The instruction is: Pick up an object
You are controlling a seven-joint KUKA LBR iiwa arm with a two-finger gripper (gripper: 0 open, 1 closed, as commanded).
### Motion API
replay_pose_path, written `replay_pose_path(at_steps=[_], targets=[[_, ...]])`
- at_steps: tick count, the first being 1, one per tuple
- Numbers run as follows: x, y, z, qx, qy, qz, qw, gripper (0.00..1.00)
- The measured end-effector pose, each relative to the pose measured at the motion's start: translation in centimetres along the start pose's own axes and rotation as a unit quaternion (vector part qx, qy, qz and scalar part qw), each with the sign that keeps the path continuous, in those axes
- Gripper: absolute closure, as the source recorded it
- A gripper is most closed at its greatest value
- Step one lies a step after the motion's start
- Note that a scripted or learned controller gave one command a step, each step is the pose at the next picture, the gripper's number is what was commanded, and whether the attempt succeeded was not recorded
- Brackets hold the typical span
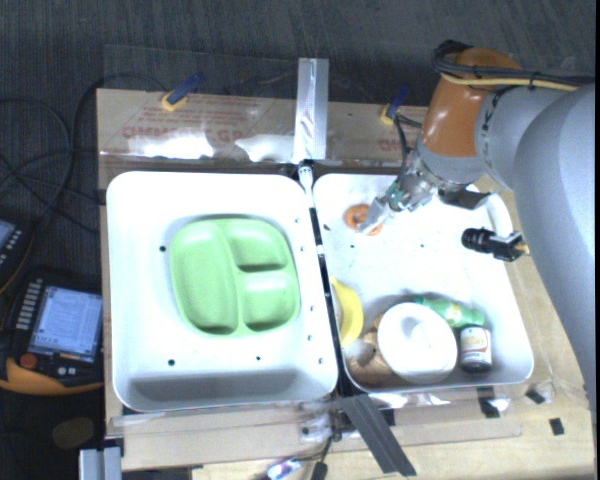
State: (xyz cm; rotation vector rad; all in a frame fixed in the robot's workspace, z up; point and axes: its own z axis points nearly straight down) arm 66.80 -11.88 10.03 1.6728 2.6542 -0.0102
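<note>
Claw (372, 216) beside small orange object (357, 216).

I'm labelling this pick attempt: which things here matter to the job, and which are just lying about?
In play:
gripper, down in the right bin
small orange object at its tip

Lying about:
green divided tray in the left bin
white round lid
yellow item
small jar
</note>
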Motion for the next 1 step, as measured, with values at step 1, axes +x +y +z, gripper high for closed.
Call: replay_pose_path(at_steps=[1], targets=[[5.8,2.81,-8.37,0.0,0.003,0.159,0.9873,1.0]])
